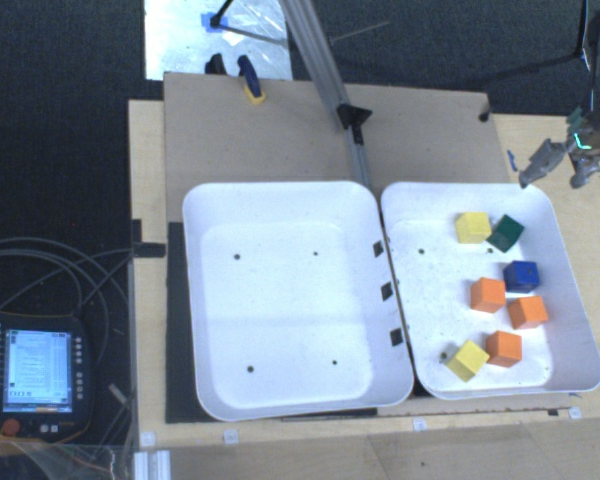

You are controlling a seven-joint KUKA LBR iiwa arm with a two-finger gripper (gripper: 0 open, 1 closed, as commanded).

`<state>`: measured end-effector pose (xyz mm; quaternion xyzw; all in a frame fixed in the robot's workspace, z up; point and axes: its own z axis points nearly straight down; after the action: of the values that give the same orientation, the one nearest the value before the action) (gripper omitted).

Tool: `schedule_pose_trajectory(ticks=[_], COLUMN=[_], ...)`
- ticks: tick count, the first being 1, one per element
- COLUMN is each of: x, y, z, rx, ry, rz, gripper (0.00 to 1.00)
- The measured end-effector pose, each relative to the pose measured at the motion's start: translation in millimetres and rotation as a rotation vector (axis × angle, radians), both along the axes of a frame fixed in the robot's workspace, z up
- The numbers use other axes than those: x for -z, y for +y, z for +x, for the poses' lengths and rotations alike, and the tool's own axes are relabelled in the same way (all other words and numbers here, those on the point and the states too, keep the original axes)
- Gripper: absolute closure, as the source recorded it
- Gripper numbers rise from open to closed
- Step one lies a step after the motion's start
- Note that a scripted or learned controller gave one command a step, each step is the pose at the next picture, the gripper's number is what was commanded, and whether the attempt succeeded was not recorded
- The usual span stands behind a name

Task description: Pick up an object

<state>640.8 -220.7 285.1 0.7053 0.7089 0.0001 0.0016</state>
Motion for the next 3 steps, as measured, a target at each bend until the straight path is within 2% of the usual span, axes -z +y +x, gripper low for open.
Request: schedule_pose_trajectory(ticks=[1, 3], x=[48.2, 145.6], y=[-5.9, 12.3], z=[8.0, 6.7], rx=[0.002, 0.000], ry=[0.003, 0.004], rz=[0.001, 0.002], gripper=[0.00, 0.00])
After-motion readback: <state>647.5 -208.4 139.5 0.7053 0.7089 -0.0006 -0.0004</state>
